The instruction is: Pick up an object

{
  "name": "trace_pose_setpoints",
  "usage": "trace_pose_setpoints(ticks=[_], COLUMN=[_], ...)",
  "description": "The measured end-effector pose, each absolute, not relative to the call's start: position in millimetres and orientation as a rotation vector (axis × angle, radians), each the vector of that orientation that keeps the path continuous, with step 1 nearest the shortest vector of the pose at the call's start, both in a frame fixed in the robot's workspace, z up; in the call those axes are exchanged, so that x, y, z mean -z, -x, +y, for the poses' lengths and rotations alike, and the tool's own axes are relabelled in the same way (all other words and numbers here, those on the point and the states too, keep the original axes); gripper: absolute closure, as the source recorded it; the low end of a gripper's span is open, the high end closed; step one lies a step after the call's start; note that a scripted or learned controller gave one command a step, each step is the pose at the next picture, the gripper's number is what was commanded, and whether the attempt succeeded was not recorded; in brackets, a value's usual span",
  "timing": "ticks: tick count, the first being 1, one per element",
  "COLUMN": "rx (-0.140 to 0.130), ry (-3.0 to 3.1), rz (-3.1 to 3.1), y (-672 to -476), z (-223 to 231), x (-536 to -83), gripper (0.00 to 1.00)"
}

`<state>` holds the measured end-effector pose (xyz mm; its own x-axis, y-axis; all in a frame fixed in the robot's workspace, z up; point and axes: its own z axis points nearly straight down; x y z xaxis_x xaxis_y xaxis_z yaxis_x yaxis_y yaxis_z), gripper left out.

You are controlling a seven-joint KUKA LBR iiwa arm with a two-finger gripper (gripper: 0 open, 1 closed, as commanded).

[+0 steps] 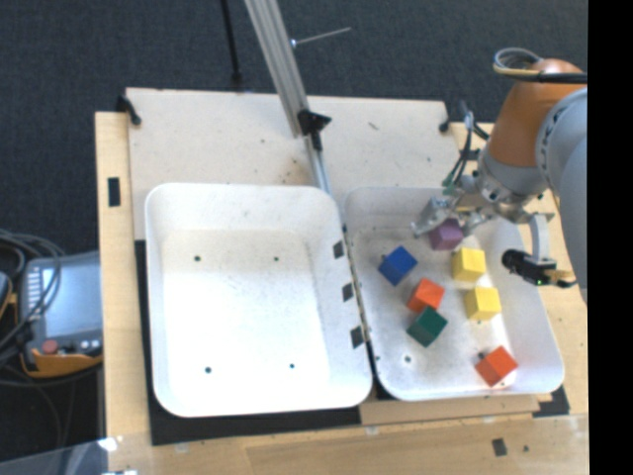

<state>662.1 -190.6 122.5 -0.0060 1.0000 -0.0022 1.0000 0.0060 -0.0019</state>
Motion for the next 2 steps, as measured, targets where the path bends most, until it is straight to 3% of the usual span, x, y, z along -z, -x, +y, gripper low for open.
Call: trace_pose_setpoints(ticks=[1, 2], rx=[0.001, -0.006], ry=[-2.208, -2.21], rz=[2.225, 2.223], y=[-663.5, -664.6], z=[-192, -194], x=[-137, -203], gripper=[1.0, 1.0])
